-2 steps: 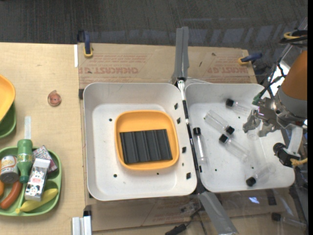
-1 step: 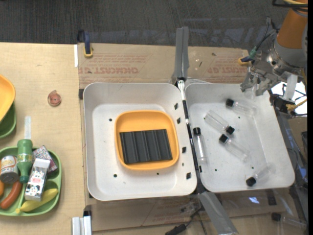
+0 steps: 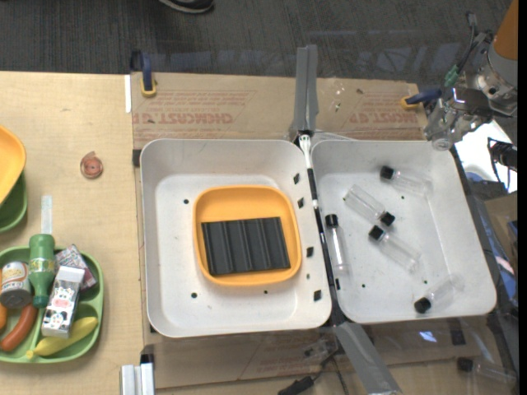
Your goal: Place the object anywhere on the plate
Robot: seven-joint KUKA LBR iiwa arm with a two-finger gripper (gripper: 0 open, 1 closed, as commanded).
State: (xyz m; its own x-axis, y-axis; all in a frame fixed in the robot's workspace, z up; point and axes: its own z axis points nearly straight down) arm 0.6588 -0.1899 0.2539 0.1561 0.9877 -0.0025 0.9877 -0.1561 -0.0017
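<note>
Fingers (image 3: 443, 134) hover over right bin's (image 3: 461, 303) far corner.

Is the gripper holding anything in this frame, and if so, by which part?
Cannot be told. The gripper hangs above the right bin's far right corner, too blurred to show anything in it. The vials lie in the bin.

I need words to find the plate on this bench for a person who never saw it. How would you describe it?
Look at the two white bins side by side and take the left bin. In its middle lies the plate: orange-yellow, squarish with rounded corners, with a dark ribbed panel on it. The right bin holds clear tubes with black caps, so the plate's colour sets it apart.
</note>
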